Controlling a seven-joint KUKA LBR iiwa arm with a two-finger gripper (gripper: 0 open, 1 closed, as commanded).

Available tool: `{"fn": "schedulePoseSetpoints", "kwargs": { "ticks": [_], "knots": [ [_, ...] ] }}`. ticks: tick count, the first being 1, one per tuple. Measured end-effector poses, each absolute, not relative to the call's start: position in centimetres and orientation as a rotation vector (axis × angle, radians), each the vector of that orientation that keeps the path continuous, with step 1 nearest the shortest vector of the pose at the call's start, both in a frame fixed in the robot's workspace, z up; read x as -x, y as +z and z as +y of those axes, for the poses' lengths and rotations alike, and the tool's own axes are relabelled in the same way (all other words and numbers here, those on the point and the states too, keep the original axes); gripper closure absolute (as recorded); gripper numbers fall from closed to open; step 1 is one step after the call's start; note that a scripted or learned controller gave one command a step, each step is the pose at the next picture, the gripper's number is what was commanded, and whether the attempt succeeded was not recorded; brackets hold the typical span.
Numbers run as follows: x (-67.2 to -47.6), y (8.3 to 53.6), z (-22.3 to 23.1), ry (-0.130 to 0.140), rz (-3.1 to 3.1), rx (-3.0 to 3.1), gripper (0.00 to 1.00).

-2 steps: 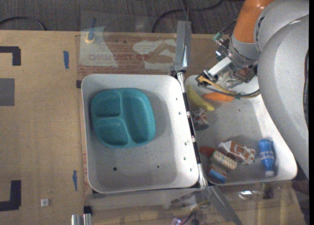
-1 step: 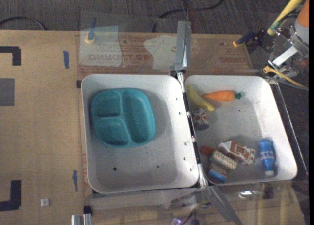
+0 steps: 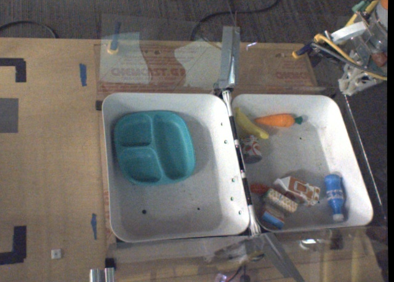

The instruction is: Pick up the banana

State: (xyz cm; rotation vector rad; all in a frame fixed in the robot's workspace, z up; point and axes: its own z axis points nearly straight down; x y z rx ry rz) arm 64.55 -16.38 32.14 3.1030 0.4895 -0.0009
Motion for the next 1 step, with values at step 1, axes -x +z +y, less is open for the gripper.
{"fn": "schedulePoseSetpoints", "kwargs": {
  "ticks": [1],
  "knots": [
    [-51.9,31.67,-13.77,-0.005,0.318,-3.128,1.0]
  ]
}}
